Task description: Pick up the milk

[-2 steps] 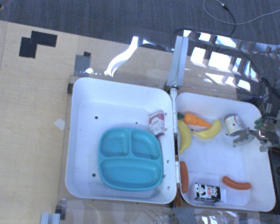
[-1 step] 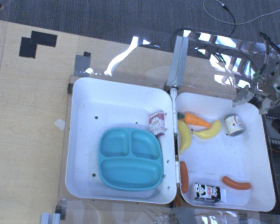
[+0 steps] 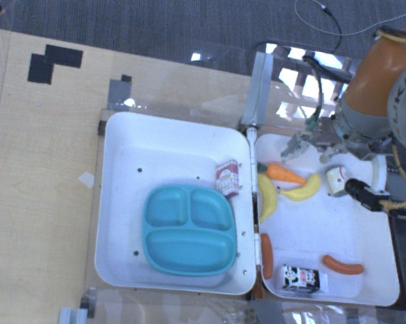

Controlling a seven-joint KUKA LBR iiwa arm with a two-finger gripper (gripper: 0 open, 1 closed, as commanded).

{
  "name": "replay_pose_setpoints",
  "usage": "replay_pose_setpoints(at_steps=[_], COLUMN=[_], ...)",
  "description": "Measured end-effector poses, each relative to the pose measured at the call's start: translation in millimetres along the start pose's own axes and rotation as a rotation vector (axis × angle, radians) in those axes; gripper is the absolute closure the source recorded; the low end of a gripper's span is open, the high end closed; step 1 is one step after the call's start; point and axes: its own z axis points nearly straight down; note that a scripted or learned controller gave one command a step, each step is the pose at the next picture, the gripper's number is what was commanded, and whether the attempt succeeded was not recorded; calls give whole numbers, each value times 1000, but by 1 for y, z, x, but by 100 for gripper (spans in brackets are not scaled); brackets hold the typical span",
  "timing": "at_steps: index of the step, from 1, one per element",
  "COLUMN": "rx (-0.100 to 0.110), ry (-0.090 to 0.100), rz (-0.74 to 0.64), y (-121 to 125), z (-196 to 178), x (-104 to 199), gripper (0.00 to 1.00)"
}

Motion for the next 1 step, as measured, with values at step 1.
replay_pose_setpoints(at_steps=[1], rx=[-6], ry=[-2], rz=[-7], y=[2], z=[-12], x=[1], gripper=[100])
